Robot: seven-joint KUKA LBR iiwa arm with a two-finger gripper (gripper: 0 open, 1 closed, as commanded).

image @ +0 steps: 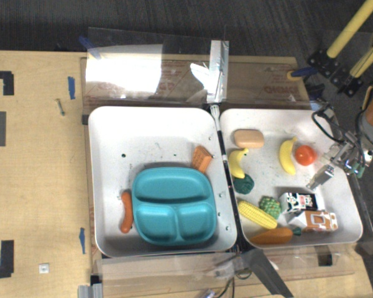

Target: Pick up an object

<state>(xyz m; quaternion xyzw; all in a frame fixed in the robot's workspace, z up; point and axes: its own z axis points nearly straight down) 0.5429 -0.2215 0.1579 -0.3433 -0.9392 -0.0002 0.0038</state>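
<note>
My gripper hangs over the right edge of the right bin, open, with nothing between its fingers. Just left of it lie a red tomato and a yellow banana. Below it sit a black-and-white milk carton and an orange carton. The same bin holds a tan bread roll, a second small banana on a dark green piece, a corn cob, a green vegetable and a carrot.
The left bin holds a teal divided plate, an orange waffle-like piece and a hot dog. Cables and yellow-black tools lie beyond the right bin. A divider wall runs between the bins.
</note>
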